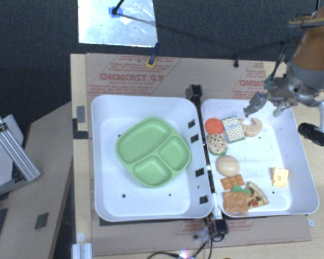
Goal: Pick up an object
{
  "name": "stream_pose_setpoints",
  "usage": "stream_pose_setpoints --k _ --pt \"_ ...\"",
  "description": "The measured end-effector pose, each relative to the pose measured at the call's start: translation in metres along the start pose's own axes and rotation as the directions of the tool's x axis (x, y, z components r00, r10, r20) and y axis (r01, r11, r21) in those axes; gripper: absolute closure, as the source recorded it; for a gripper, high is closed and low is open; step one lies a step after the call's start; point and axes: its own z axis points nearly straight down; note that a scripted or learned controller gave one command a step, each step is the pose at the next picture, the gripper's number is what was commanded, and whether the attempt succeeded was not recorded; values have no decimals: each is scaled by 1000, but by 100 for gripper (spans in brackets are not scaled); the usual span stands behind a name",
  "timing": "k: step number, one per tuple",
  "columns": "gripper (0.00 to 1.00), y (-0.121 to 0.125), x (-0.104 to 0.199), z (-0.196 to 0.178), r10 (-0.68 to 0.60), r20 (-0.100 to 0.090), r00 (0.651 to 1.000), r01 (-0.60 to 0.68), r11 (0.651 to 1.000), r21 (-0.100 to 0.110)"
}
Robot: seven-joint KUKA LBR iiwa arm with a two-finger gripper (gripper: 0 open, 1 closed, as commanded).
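Observation:
The right bin holds several toy foods. A red tomato, a pale blue-and-yellow packet and a tan croissant lie along its far side. Below them are a chocolate-chip cookie, a beige bread roll, an orange cracker, a pizza slice, a brown fried piece and a yellow cheese cube. My gripper hangs open over the bin's far edge, just beyond the croissant, with nothing between its fingers.
The left bin carries a green three-compartment plate. A black divider with clips runs between the bins. A shiny sheet lies at the back. A black fitting sticks out beside the right bin's right rim.

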Motion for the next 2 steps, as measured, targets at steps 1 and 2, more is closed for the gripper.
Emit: stream_pose_setpoints --k 1,2 --pt "0 2 0 -7 -2 1 1000 2 1000 -12" --pt "0 -4 8 48 0 0 1000 0 1000 -8"
